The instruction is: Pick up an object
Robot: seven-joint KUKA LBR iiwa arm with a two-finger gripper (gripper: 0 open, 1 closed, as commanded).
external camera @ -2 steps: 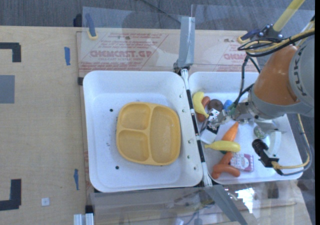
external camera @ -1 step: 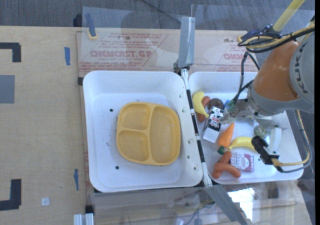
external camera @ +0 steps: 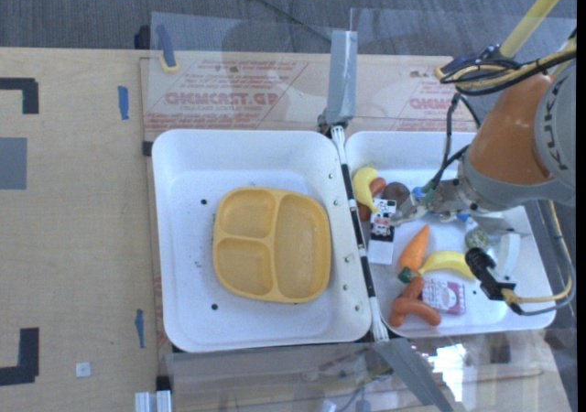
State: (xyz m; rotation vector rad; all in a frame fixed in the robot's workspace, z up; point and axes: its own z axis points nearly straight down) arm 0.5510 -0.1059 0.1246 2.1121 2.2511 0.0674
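Arm [external camera: 536, 140] cut off at right.

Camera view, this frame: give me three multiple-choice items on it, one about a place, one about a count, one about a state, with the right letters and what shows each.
1. Where does the yellow divided plate lie?
A. In the left bin
B. In the right bin
C. On the wooden bench outside the bins

2. How many compartments does the plate have?
A. Two
B. Three
C. Five

3. How does the plate sit?
A. Flat, open side up
B. Flipped face down
C. Propped on edge against the bin wall

Answers:
1. A: the plate rests on the floor of the left bin, while the carrot, the bananas and the other small items lie in the right bin under the arm.
2. B: its ridges mark one long section and two smaller ones.
3. A: the compartments face the camera, and the rim lies level on the bin floor.
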